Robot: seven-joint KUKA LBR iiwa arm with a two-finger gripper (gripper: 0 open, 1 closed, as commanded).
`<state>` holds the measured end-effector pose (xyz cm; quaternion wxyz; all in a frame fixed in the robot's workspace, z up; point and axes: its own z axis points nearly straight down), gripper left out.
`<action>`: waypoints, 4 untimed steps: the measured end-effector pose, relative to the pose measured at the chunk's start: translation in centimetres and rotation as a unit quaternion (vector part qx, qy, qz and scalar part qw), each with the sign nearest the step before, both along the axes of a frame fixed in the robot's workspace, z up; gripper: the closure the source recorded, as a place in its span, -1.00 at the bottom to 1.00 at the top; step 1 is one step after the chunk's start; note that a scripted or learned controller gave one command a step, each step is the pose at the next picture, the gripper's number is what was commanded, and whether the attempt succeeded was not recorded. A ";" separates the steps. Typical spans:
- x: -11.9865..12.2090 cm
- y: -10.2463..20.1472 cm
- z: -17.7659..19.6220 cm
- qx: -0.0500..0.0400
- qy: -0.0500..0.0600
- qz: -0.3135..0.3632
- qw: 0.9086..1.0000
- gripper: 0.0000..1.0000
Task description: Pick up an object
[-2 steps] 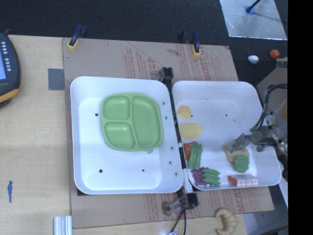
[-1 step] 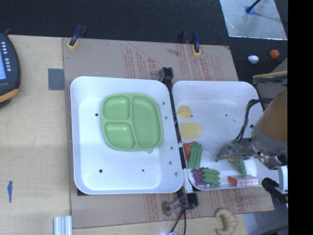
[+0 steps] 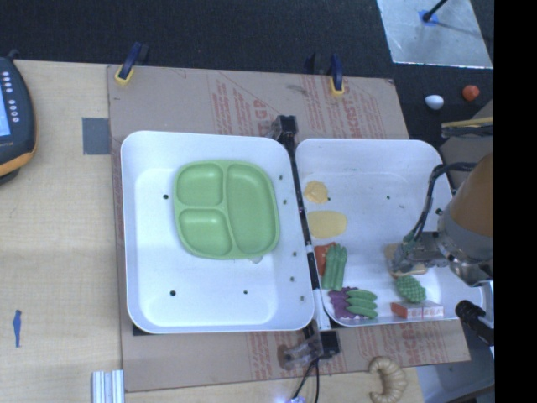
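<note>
A bumpy green broccoli-shaped toy (image 3: 410, 289) is lying in the right shallow white bin (image 3: 377, 162), near that bin's right front corner. The claw (image 3: 409, 257) is hovering just behind it, low over the bin floor, at the end of the grey arm with the orange band (image 3: 474, 208) that is reaching in from the right. Whether the claw is spread or closed cannot be told from this angle, and nothing is visibly sitting between its tips.

Just in front of the broccoli toy, a small red and white flat piece (image 3: 417, 311) is resting against the bin's front wall. Further left along the same wall, a pair of green pea pods (image 3: 360, 300) is lying on top of a purple toy (image 3: 339, 299). Behind these, a bundle of green bean-shaped toys (image 3: 335, 265) is standing lengthwise beside a red piece (image 3: 320, 259), close to the bin's left wall. A pale yellow oval toy (image 3: 326, 222) is lying behind the beans, and a smaller yellow round toy (image 3: 315, 193) is sitting behind that.

The left shallow white bin (image 3: 147, 292) is carrying a light green divided plastic plate (image 3: 226, 208) with three compartments, placed toward the rear. Both bins are sitting side by side on a brown cardboard sheet (image 3: 243, 99) clamped to the wooden surface (image 3: 50, 250).
</note>
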<state>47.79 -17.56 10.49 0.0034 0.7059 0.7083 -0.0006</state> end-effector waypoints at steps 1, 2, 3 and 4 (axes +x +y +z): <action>0.0 0.0 -0.1 0.000 0.000 0.001 1.000 -1.00; 0.0 -0.1 1.0 -0.001 0.001 0.001 1.000 1.00; 0.0 -0.1 1.0 -0.001 0.001 0.002 1.000 -1.00; 0.0 -0.1 2.0 -0.002 0.000 0.002 1.000 1.00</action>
